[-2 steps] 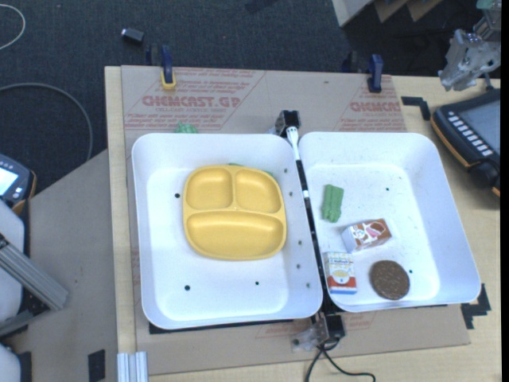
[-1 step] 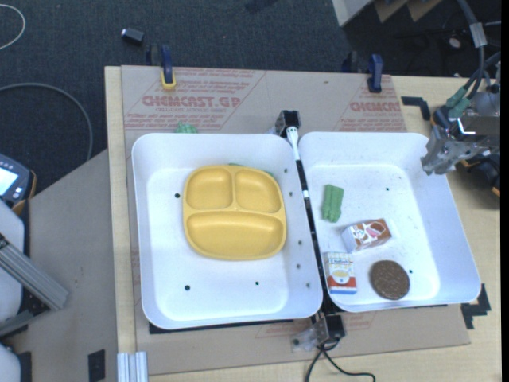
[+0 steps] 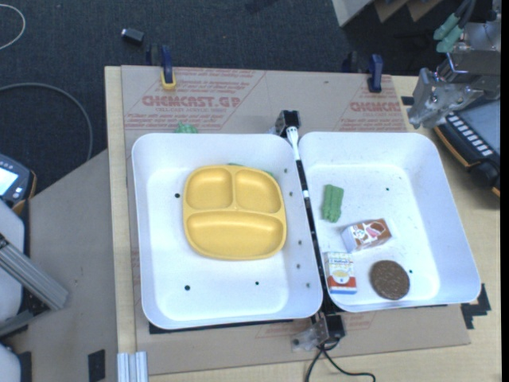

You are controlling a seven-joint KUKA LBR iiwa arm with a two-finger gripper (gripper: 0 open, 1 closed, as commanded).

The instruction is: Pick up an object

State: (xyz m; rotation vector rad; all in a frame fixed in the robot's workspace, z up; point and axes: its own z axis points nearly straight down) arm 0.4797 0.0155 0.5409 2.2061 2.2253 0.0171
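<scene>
I see my hand (image 3: pixel 433 102) parked high at the upper right, beyond the right bin's (image 3: pixel 445 177) far corner, nothing in it; how it is set I cannot tell. In that bin lie a green piece (image 3: pixel 332 202), two small packets (image 3: pixel 367 234) and a brown disc (image 3: pixel 390 279). The tabletop (image 3: pixel 238 94) sheet reads "CHEMCAST".

Gripper (image 3: pixel 433 102) partly cut off at right edge, fingers too blurred to read. Green scrap (image 3: pixel 186 128) half hidden behind left bin's rim (image 3: pixel 208 138). Packet (image 3: pixel 367 234) print illegible.
</scene>
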